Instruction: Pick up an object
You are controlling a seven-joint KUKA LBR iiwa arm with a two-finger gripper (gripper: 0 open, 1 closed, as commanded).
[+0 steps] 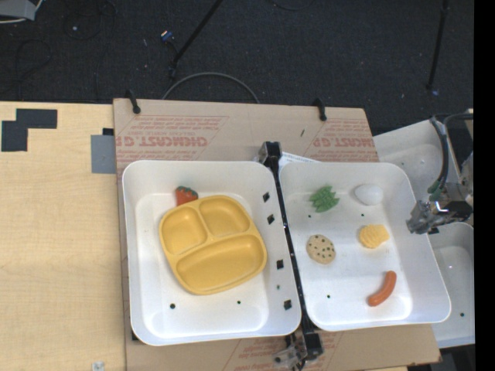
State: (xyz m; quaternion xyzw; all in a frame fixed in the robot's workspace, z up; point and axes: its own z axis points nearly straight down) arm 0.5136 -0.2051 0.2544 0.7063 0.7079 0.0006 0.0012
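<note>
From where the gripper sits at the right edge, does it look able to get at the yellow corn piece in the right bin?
Probably yes. The gripper sits at the right bin's rim, and the corn piece lies apart from the cookie, sausage and white egg.

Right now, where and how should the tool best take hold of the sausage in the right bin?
Grip the sausage across its narrow middle, coming from straight above. It lies flat and slanted, alone on the right bin floor, so the fingers probably fit on both long sides.
</note>
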